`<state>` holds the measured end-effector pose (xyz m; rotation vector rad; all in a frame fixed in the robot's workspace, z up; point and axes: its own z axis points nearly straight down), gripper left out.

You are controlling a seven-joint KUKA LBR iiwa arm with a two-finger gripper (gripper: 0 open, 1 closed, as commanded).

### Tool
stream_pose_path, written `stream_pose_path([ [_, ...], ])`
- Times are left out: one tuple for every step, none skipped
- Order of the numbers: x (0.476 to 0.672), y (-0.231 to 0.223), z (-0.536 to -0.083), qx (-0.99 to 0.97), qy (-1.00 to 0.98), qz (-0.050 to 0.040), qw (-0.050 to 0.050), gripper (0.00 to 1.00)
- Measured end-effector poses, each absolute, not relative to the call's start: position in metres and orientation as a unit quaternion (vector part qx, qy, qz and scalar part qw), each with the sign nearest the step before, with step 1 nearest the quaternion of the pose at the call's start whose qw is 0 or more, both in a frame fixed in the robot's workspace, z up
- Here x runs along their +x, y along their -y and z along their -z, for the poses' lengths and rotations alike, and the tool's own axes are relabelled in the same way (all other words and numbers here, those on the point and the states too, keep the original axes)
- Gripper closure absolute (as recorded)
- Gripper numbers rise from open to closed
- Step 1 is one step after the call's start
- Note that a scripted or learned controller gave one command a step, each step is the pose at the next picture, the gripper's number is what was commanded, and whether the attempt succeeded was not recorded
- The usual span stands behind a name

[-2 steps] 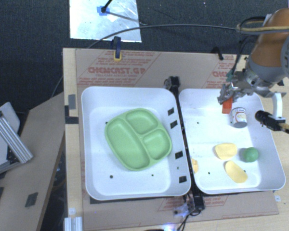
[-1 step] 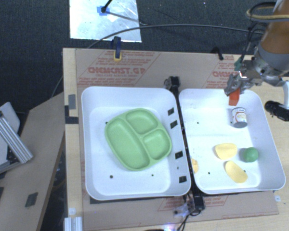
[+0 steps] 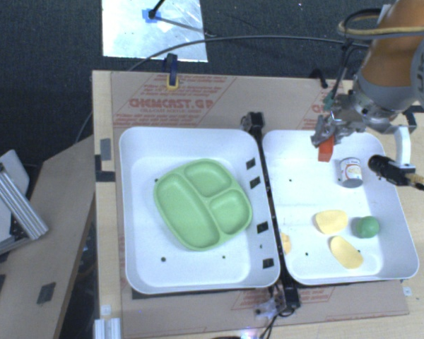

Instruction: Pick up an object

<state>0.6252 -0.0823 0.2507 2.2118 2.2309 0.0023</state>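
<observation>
The gripper hung over the right bin's far edge with a small orange block seemingly pinched upright between its fingers, clear of the can alongside.

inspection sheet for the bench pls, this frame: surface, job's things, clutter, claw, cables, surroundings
Surface: bench board bears left bin and right bin, side by side.
Job's things: right bin holds an orange block, a small can, two yellow pieces and a green ball.
Clutter: green divided plate in the left bin; a small yellow bit at the right bin's left wall.
Claw: claw over the right bin's far end, directly above the orange block; a grasp cannot be judged.
Cables: dark cable arcs from the bench's far edge to the arm.
Surroundings: shiny sheet on the dark floor; metal frame at left.
</observation>
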Motion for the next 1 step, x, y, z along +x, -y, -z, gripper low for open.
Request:
stream_pose_path([
  [0.6084, 0.0409, -0.2531, 0.704, -0.71, -0.0005, 0.0, 1.0],
])
